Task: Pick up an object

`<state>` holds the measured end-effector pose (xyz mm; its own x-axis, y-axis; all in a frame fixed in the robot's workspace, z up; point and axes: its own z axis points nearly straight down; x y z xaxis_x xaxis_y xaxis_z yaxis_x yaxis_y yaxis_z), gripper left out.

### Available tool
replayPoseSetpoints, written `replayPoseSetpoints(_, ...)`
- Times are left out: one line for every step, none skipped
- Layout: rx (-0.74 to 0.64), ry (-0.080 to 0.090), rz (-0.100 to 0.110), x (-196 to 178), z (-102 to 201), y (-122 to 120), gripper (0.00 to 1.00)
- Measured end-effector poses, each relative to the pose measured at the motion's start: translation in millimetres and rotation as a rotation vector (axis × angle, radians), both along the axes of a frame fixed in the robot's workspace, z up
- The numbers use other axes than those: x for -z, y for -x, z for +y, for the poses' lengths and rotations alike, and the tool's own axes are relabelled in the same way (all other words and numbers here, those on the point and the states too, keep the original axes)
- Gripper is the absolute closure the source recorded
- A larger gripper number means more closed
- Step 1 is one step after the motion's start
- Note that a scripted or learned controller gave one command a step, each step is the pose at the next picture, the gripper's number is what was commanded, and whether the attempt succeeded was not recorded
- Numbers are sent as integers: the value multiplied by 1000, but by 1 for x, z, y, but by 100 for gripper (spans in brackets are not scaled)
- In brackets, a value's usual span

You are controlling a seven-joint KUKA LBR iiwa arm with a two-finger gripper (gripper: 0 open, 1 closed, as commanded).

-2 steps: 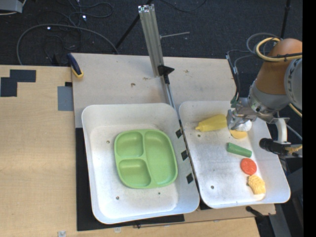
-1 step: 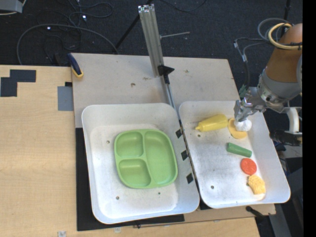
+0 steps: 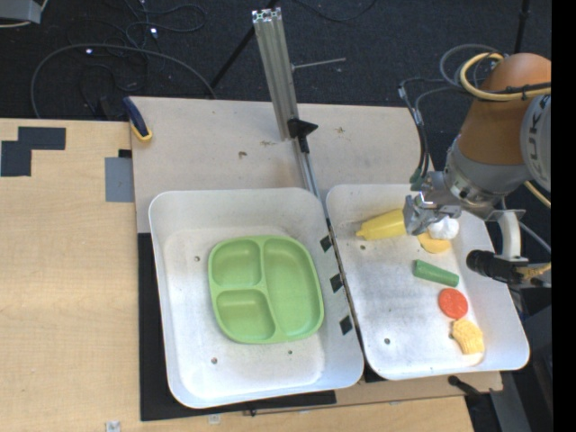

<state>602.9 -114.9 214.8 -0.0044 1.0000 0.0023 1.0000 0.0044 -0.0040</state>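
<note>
The gripper (image 3: pixel 421 214) sits low in the right bin (image 3: pixel 396 349) against the yellow toy (image 3: pixel 382 228), though whether it grips is unclear, so nothing is visibly lifted.

- Even, fairly bright overhead light on the white bins (image 3: pixel 180 367); soft, faint shadows.
- Floor (image 3: pixel 135 34) behind the bins dark.
- Slightly soft, grainy picture.

a yellow banana-like piece (image 3: pixel 382 227) lies flat near the right bin's (image 3: pixel 396 349) back-left corner.
</note>
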Motion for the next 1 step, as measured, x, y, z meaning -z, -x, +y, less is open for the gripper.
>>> replayPoseSetpoints(-1,0,-1,-10,53,8,100)
